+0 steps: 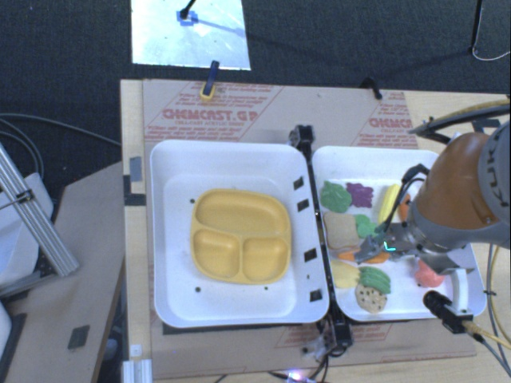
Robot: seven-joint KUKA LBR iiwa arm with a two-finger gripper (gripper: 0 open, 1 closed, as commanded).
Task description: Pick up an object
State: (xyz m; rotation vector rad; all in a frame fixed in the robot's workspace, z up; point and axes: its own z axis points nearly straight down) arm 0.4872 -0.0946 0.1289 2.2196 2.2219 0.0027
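**Tool lowered among the toys in the right bin**

A cookie (370, 298) lies nearest. Just beyond, the tool (372, 250) is placed low over an orange piece (351, 254); whether it is apart cannot be told. Reaching is judged underway; a closing is needed next.

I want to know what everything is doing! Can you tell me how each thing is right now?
yellow tray: lying flat in the left bin, its sections bare.
toy foods: crowded together in the right bin.
cookie: lying flat near the front wall.
hand: low over the toy foods.
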